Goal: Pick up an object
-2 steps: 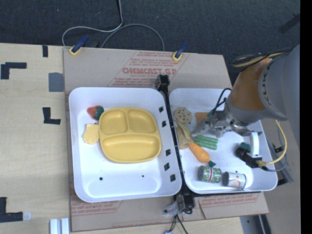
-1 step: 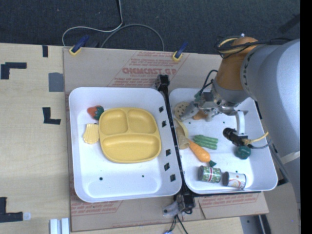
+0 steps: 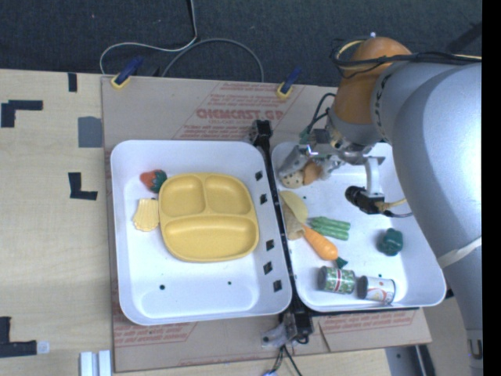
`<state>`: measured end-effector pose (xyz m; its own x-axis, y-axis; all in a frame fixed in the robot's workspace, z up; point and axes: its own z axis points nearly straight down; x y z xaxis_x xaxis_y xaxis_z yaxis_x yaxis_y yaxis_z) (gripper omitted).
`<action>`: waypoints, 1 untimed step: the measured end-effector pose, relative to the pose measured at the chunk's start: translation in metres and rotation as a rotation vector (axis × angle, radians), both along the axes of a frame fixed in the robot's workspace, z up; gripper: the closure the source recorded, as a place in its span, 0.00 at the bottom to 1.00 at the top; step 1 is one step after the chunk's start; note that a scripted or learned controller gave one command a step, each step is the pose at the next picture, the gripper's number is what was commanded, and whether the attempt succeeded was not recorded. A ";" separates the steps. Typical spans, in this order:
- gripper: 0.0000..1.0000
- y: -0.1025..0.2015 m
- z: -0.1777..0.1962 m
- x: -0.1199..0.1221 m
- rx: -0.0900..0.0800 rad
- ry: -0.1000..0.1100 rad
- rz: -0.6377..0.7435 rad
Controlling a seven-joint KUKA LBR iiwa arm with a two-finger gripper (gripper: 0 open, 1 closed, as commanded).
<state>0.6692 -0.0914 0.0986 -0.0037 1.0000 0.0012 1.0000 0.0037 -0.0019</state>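
While the arm (image 3: 438,131) is reached in from the right of the frame, the gripper (image 3: 309,161) is seen low in the upper left corner of the right bin (image 3: 419,276), where a brown-and-cream item (image 3: 300,176) is pinched between its fingers. A carrot (image 3: 321,244), green beans (image 3: 330,227), a can (image 3: 337,280) and a green piece (image 3: 390,241) are spread below. A yellow tray (image 3: 207,215) is seen in the left bin (image 3: 196,300).
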 end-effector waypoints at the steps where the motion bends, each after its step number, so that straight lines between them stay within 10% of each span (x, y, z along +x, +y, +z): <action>1: 1.00 -0.002 0.009 -0.003 0.000 0.012 -0.002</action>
<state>0.6660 -0.0934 0.1077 -0.0015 1.0000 0.0015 0.9999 0.0015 -0.0143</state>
